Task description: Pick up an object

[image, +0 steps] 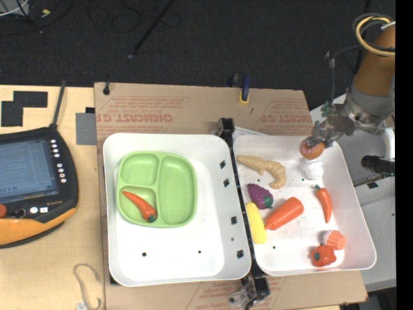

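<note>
My gripper (317, 142) hangs over the far right corner of the right bin (361, 237), shut on a round orange-red fruit (312, 150) that sits between its fingertips. Just below it a small white object (313, 170) lies in the bin. The same bin holds a tan curved root (263, 167), purple grapes (260, 194), a yellow corn cob (255, 223), a large orange carrot (284, 213), a small red-orange carrot (324, 204) and two red-orange pieces (328, 248) in the near right corner.
The left bin (168, 257) bears a green divided plate (174, 192) with a red chili pepper (139, 205) in its near left compartment. A black and orange control pendant (32, 183) lies left of the bins. A blue clamp (244, 96) stands on the cardboard's far edge.
</note>
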{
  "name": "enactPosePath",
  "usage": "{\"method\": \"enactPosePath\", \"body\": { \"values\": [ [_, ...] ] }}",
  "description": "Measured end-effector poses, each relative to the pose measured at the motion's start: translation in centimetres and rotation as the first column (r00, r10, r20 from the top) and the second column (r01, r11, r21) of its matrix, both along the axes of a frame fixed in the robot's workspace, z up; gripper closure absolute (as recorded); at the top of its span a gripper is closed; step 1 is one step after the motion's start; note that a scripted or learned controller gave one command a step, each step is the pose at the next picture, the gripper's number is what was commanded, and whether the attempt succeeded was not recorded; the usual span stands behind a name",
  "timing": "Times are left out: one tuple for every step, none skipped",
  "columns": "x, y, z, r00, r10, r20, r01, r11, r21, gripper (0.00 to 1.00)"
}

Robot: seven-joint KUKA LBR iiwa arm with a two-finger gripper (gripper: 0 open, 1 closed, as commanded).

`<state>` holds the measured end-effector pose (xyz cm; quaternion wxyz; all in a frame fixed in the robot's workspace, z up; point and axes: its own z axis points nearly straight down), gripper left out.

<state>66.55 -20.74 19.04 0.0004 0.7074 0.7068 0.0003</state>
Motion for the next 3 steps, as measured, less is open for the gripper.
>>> {"method": "enactPosePath", "body": {
  "values": [
    [0.0, -0.3, 3.9, 1.000, 0.001, 0.000, -0.001, 1.000, 0.000, 1.00],
    [-2.1, 3.3, 3.6, 1.000, 0.002, -0.005, -0.002, 1.000, 0.001, 1.00],
    [-5.3, 6.7, 4.0, 1.000, 0.001, -0.005, -0.001, 1.000, 0.001, 1.00]
  ]
}}
